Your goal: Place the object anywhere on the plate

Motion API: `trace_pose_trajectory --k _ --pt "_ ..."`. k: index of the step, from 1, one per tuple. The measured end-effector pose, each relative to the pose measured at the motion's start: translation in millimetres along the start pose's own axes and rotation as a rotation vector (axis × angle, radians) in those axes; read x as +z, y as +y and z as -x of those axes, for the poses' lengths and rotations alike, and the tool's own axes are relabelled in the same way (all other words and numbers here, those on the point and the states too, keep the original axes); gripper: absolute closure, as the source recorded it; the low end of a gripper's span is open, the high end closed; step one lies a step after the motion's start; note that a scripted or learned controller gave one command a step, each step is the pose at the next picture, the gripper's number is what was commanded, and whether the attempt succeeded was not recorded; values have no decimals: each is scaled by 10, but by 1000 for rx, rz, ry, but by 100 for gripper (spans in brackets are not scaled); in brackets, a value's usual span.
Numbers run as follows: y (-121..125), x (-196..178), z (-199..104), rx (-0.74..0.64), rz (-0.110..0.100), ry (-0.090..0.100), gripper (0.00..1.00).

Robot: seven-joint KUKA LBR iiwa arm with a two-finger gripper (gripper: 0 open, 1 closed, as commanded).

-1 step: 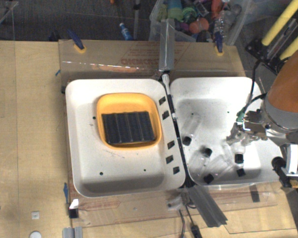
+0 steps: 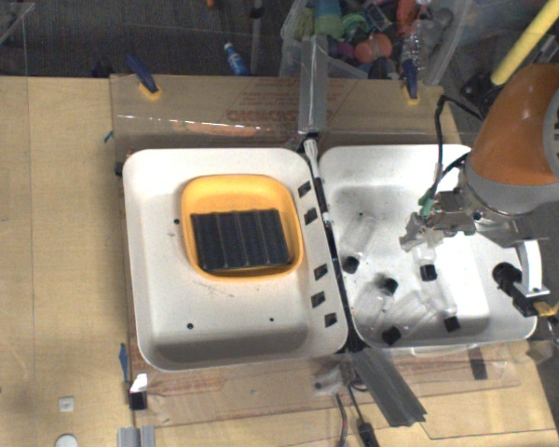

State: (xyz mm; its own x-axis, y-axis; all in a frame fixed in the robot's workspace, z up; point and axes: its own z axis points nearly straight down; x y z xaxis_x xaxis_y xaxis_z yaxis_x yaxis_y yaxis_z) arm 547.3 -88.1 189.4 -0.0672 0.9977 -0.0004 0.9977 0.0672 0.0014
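Clear black-capped pieces point(image 2: 419, 307) in the right bin point(image 2: 391, 159) look light and slick, so pinch a cap; gripper point(image 2: 430, 227) overhead, open or shut, can't tell.

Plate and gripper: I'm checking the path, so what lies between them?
In the camera view, the divider where the two bins meet, with black clips, lies between the plate and the gripper.

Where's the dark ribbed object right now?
In the camera view, the dark ribbed object lies on the yellow plate in the left bin, just left of the divider between the bins; the gripper is over the right bin.
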Motion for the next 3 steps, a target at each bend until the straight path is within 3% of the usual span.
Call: trace_pose_trajectory --k 2,3 --pt "1017 48 -144 -145 0 -1 100" --pt "1227 -79 -403 -307 2 -1 100"
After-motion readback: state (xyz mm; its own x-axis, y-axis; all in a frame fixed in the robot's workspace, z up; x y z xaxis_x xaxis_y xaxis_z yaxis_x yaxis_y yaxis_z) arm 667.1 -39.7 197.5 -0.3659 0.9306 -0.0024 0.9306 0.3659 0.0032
